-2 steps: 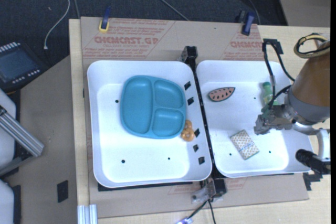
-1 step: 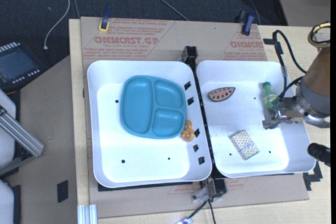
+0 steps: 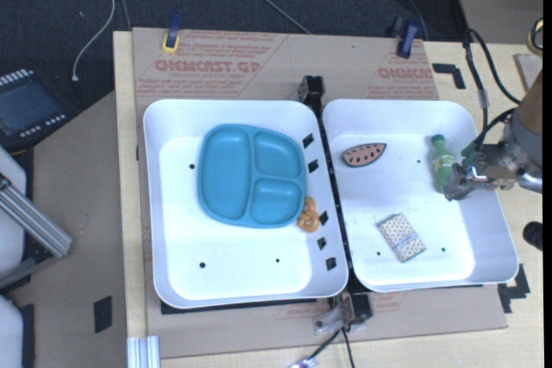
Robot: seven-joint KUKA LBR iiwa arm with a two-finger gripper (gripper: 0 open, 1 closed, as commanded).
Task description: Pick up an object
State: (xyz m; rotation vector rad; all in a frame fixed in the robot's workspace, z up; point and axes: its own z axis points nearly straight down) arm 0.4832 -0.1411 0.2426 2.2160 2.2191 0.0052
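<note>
In the right bin [image 3: 483, 263] a green bottle-like object [image 3: 442, 159] lies near the right wall. My gripper [image 3: 460, 179] reaches in from the right and sits low against the green object's right side, touching or nearly touching it. A watermelon-slice toy [image 3: 363, 154] lies at the bin's upper left. A small patterned packet [image 3: 402, 237] rests toward the bin's front. The left bin [image 3: 172, 254] holds a blue divided plate [image 3: 253, 175], with a small orange-brown item [image 3: 308, 217] at the plate's lower right corner.
A black divider with clips [image 3: 325, 185] runs between the two bins. The bins sit on a cardboard-covered bench [image 3: 259, 56] held by blue clamps at the back. Cables trail over the dark floor behind, and a black cable loops near my wrist.
</note>
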